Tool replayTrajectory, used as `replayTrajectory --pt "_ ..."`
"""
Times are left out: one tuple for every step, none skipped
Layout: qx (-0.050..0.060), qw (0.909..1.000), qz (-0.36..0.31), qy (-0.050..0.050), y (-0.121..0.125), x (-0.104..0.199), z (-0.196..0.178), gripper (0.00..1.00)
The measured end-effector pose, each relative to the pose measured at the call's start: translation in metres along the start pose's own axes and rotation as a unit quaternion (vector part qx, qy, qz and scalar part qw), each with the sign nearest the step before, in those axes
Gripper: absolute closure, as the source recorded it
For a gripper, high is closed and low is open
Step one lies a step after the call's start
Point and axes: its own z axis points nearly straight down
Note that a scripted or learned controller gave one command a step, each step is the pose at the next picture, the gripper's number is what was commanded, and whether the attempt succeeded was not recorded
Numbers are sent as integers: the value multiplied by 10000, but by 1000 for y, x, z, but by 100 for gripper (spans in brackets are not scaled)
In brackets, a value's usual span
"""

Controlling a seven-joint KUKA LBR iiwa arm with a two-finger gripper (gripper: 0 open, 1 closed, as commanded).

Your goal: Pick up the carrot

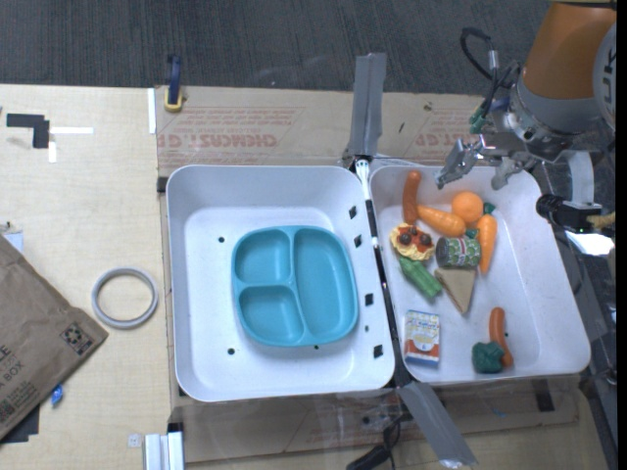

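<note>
Camera view: jaws [487, 164] spread wide, empty, above carrot [440, 220].

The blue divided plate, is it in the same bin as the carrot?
No, the blue divided plate lies in the left bin, while the carrot lies among the toy foods in the right bin.

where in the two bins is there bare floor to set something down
Left bin: bare floor rings the teal plate, widest along its left wall. Right bin: bare patch along the right wall, right of the carrot and above the broccoli. Crowded: the right bin's upper middle, around the orange and can.
</note>
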Motion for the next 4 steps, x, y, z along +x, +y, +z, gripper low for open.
replayTrajectory --pt "0 9991 418 -2 18 -59 55 0" --pt "-33 10000 -57 -6 30 -83 155 0" --pt "-40 10000 -56 -12 31 -84 147 100" --pt "-40 10000 -57 -12 31 -84 147 0"
